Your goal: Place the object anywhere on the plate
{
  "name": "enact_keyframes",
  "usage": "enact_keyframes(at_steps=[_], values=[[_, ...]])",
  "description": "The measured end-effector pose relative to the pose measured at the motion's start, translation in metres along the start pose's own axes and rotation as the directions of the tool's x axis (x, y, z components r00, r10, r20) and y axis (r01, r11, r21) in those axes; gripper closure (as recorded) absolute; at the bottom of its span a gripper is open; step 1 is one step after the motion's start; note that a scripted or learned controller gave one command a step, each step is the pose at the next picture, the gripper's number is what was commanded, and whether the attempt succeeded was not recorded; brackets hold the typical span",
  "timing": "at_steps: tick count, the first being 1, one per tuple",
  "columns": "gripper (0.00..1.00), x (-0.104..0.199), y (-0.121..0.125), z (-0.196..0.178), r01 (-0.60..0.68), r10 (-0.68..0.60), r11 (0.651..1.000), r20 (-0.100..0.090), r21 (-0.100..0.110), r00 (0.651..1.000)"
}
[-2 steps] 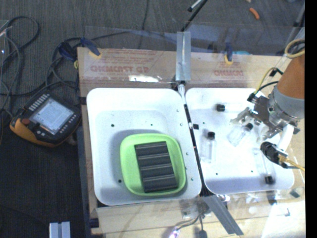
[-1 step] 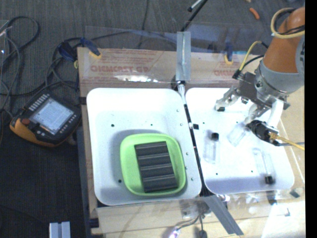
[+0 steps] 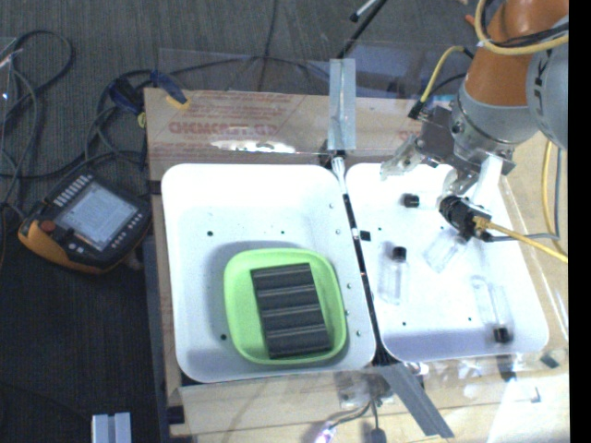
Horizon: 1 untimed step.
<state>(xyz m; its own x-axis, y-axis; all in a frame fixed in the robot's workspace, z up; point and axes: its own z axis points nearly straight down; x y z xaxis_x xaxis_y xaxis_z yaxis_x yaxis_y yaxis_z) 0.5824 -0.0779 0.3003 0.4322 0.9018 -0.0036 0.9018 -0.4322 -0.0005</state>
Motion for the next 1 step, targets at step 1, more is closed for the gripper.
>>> enact_keyframes(at_steps=[1], values=[[0.0, 0.046, -0.0024, -0.0494, -0.07, 0.07, 0.998, 0.0, -0.001, 0.998]])
